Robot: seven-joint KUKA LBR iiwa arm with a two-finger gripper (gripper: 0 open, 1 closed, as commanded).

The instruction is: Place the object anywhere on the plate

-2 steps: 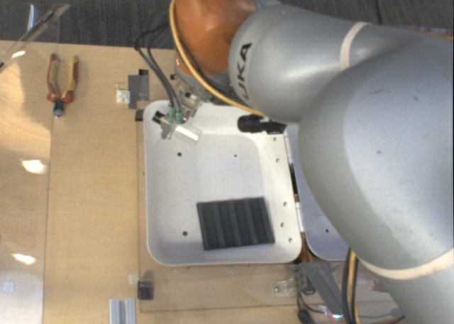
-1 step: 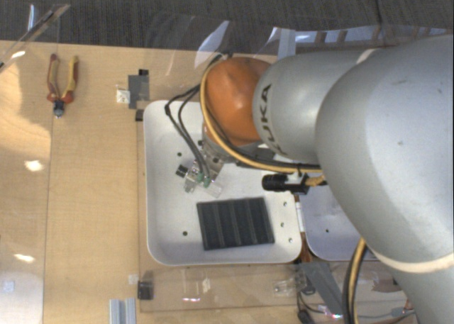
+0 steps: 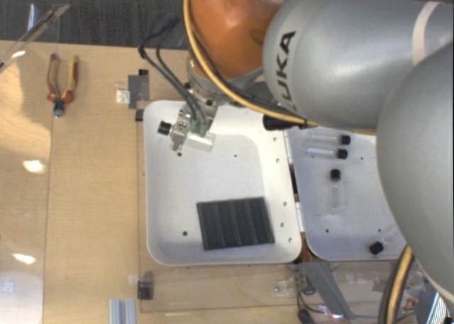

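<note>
A dark grey ribbed plate [image 3: 234, 222] lies flat in the front part of the left white bin [image 3: 159, 237]. My gripper [image 3: 187, 132] hangs over the back left corner of that bin, well behind the plate. A small black cap-like piece [image 3: 164, 129] shows at its left tip and a pale piece [image 3: 200, 142] at its lower right; I cannot make out whether either is a held object. Several clear vials with black caps [image 3: 335, 175] lie in the right bin [image 3: 319, 244]. The arm's orange band and grey body cover the back of both bins.
Red-handled pliers [image 3: 61, 81] lie on the bench at the far left. A small black and white fixture [image 3: 137, 88] stands by the left bin's back corner. A small dark block [image 3: 145, 289] sits in front of that bin. A loose black cap [image 3: 376, 248] rests in the right bin's front.
</note>
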